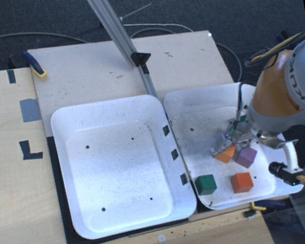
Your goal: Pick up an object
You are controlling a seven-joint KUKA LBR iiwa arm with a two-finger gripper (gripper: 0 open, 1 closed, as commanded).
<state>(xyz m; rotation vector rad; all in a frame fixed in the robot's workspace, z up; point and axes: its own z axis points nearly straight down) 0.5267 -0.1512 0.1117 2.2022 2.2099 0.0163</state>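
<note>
The grey arm with its orange band point(278, 94) reaches in from three o'clock over the right-hand shallow white bin point(197, 111), and its two-finger gripper point(234, 136) hangs low over the middle of that bin's floor. Whether the pincer is released or clenched cannot be told, since the metal parts at its tip blur together against the speckled white plastic. Directly under and against the tip lie two small blocks: an orange wedge-shaped block point(224, 155) at about seven o'clock from the pincer, and a purple cube point(245, 157) at about five o'clock from it, tilted on one edge. These two touch or nearly touch each other, and both sit just beside the tip; it cannot be judged whether either is actually gripped. Farther toward six o'clock, near the bin's front wall, rest a red-orange cube point(241, 182) and, to nine o'clock of it, a dark green cube point(206, 184) close to the wall shared with the neighbouring bin. The left-hand shallow white bin point(66, 162) lies at nine o'clock from the pincer, well apart from it. A slanted silver metal rail point(113, 23) runs from twelve o'clock down to the gap between the two bins.
</note>
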